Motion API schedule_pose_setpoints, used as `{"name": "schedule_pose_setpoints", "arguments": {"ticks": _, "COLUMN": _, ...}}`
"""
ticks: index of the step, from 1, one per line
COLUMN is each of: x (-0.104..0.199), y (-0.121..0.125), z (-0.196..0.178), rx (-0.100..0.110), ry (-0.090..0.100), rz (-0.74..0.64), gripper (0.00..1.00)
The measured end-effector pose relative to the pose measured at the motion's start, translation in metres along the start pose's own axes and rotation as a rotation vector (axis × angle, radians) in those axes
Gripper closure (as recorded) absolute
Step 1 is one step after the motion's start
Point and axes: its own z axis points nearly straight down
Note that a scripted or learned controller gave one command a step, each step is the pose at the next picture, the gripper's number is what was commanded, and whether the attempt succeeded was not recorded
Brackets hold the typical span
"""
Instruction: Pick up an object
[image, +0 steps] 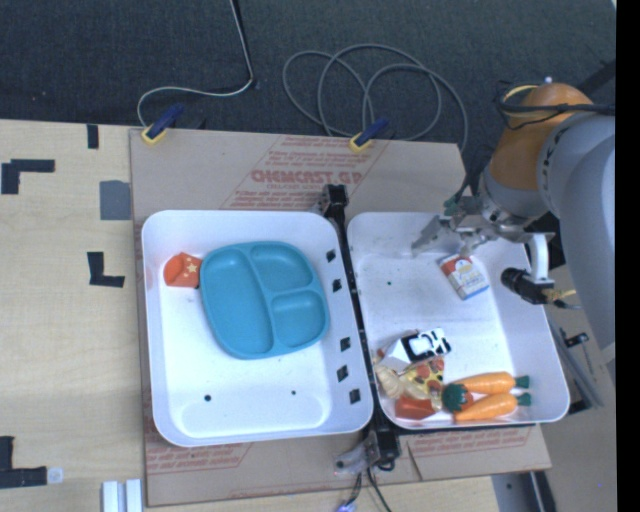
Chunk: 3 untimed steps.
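My gripper (455, 236) hangs over the back of the right bin (400, 250), its fingers spread open with nothing between them. Just in front of it a small red and white carton (463, 276) lies on the bin floor, apart from the fingertips. Nearer the front are a black and white object (426, 345), two orange carrots (490, 393) and a heap of small food pieces (408, 382). The left bin (250, 400) holds a blue divided plate (265, 298) and a small red item (182, 270) at the plate's left.
The arm's grey body and orange band (535, 130) stand over the right bin's back right corner. The black divider (345, 300) runs between the bins. Cables (370, 90) loop on the dark surface behind the bench.
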Motion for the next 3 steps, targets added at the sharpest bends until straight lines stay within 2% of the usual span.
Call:
{"name": "schedule_pose_setpoints", "arguments": {"ticks": 1, "x": 0.000, "y": -0.012, "z": 0.010, "rx": -0.004, "ry": -0.004, "rz": 0.001, "gripper": 0.00}}
{"name": "schedule_pose_setpoints", "arguments": {"ticks": 2, "x": -0.007, "y": -0.041, "z": 0.007, "rx": 0.003, "ry": 0.000, "rz": 0.002, "gripper": 0.00}}
{"name": "schedule_pose_setpoints", "arguments": {"ticks": 3, "x": 0.003, "y": -0.064, "z": 0.009, "rx": -0.004, "ry": -0.005, "rz": 0.003, "gripper": 0.00}}
